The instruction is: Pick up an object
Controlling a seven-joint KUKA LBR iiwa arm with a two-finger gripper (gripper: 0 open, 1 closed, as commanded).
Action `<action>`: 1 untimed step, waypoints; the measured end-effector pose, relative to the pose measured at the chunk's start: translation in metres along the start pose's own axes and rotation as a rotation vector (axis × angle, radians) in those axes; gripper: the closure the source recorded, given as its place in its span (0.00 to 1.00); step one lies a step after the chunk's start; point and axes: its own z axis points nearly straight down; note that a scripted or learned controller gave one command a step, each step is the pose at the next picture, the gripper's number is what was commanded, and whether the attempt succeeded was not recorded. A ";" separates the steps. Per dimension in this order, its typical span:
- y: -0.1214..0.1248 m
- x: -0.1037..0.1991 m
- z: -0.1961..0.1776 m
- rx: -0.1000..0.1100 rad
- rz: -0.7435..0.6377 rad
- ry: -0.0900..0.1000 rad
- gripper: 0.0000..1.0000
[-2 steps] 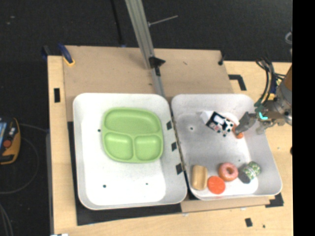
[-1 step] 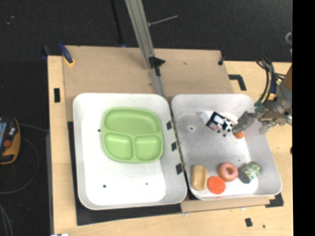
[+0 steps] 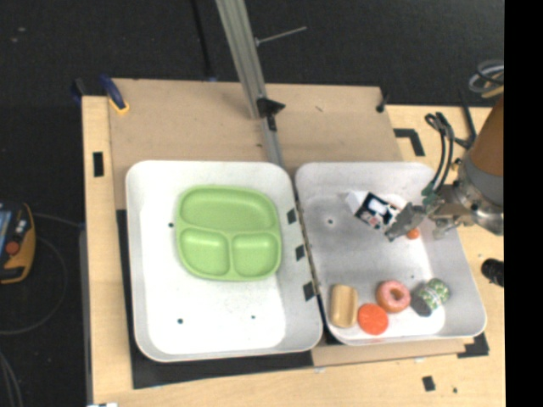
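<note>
The right bin (image 3: 441, 253) holds several small objects. A white, blue and black packet (image 3: 372, 208) lies near its upper middle. Along the front edge sit a tan cylinder (image 3: 342, 305), an orange ball (image 3: 372, 319), a pink donut (image 3: 393, 295) and a green-and-grey lump (image 3: 431, 296). My gripper (image 3: 400, 225) reaches in from the right and hangs low, just right of the packet and touching or nearly touching it. A small orange bit (image 3: 413, 234) shows right beside the gripper tip. I see nothing clearly held.
A green divided plate (image 3: 229, 231) lies in the left bin (image 3: 153, 312). A grey metal rail (image 3: 246, 58) slants from the top down to the gap between the bins. Black cables (image 3: 445, 138) hang by the arm at the right.
</note>
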 end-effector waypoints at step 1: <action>0.005 -0.001 0.062 0.003 0.000 0.001 0.00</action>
